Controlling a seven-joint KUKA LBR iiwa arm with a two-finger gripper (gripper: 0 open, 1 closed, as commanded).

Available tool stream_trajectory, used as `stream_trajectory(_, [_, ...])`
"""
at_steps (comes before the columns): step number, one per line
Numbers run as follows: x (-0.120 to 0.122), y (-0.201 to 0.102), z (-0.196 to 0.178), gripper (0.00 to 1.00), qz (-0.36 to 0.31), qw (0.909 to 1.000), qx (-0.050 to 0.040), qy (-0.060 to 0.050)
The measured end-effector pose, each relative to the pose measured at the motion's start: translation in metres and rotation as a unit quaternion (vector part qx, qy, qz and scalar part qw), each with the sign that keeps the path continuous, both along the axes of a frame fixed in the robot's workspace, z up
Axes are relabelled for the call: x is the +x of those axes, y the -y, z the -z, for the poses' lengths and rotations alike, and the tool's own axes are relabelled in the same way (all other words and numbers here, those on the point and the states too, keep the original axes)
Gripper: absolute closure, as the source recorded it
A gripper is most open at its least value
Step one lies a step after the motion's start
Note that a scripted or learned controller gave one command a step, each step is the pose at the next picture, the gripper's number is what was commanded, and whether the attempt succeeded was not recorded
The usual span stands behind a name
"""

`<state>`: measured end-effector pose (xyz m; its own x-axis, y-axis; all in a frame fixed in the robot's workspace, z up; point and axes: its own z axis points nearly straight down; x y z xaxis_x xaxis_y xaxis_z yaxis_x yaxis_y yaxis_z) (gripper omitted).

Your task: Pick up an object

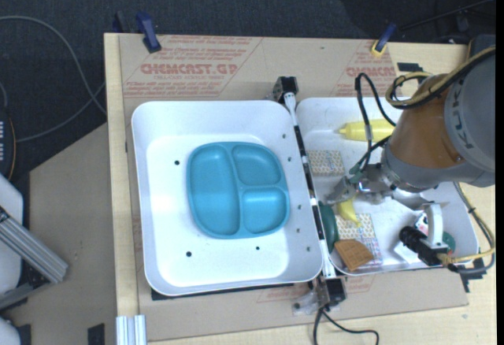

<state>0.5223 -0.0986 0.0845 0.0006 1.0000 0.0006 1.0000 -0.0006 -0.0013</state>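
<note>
My gripper (346, 191) is low in the right bin (313, 119), near its left wall, and the grey and orange arm covers the bin's middle. Just under the gripper lies a small yellow piece (347, 213). Nothing can be made out in its grasp. A yellow squeeze bottle (365, 130) lies at the back of the bin. A patterned flat packet (325, 161) rests to the gripper's upper left. At the front are a brown biscuit-like piece (355, 254) and a dark green object (325, 224) against the left wall.
The left bin (157, 257) holds a blue divided plate (236, 188) in its middle. A white and teal item (437, 230) lies at the right bin's front right. The two bins' walls meet in a ridge close to the gripper's left.
</note>
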Motion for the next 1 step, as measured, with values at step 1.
stream_trajectory(1, [0.0005,-0.0006,-0.0098,1.00,0.000,1.0000,0.0002,0.001])
